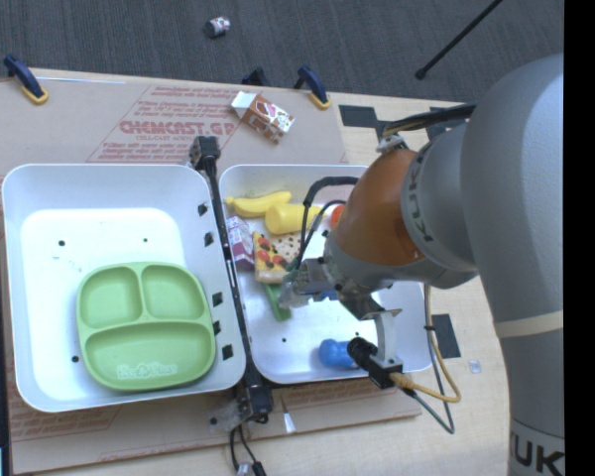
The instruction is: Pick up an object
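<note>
Fingers (296,294) state can't tell, low in right bin (407,350) nr green stick (278,303).

Red print on the cardboard sheet (129,127) behind the left bin (20,266) reads "CHEMCAST GP" in large letters, with smaller red lines above and below it that are too fine to read. At the lower right, the grey arm (531,266) carries dark letters "UK", cut off at the frame edge. The green divided plate (144,325) in the left bin has raised lettering on its front rim, too faint to make out, and the small carton (265,117) on the cardboard behind the right bin (407,355) shows printing that cannot be read.
</note>
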Robot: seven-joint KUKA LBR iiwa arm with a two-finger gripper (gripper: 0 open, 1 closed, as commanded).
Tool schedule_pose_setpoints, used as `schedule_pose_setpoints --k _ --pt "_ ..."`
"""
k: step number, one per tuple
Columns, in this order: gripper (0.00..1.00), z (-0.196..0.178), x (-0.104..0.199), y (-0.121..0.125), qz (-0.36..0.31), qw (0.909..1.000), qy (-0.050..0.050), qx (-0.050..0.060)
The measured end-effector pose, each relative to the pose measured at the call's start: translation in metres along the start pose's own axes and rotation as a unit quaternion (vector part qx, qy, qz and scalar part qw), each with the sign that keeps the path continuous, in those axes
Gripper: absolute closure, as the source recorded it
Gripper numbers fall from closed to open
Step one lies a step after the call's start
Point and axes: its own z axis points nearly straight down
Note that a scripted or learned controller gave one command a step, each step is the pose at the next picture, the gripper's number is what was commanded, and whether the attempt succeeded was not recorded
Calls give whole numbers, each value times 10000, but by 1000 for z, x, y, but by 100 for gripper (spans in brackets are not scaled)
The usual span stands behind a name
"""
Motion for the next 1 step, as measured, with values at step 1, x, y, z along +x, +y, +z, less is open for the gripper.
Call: schedule_pose_setpoints --k 1 --pt "100 -10 0 1 -24 10000 -4 1"
